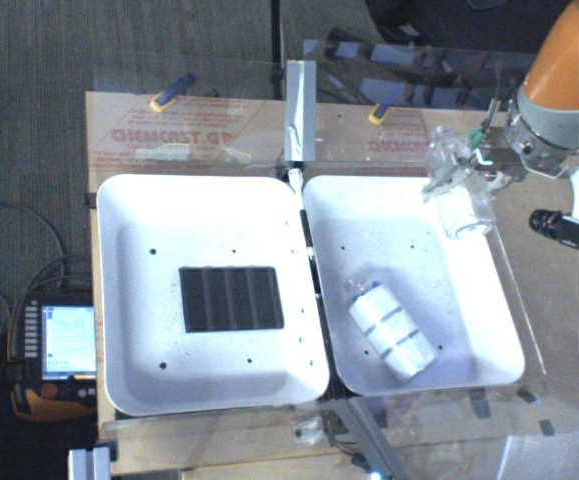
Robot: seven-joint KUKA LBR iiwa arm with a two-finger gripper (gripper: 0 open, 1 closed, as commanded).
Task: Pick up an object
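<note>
White bottle [392, 329] lying slantwise, lower middle of right bin [489, 268]. Tool [456, 168] at upper right, transparent, finger state impossible to tell. Round, slick body likely to roll or squirt from an off-centre pinch.

Two bins sit side by side on the bench, touching along their inner edges. In the left bin [119, 268] a flat ridged panel [231, 298] lies near the middle. In the right bin [489, 308] a bottle [391, 330] lies on its side, toward the front. The gripper [459, 173] hangs over that bin's far right corner.
</note>
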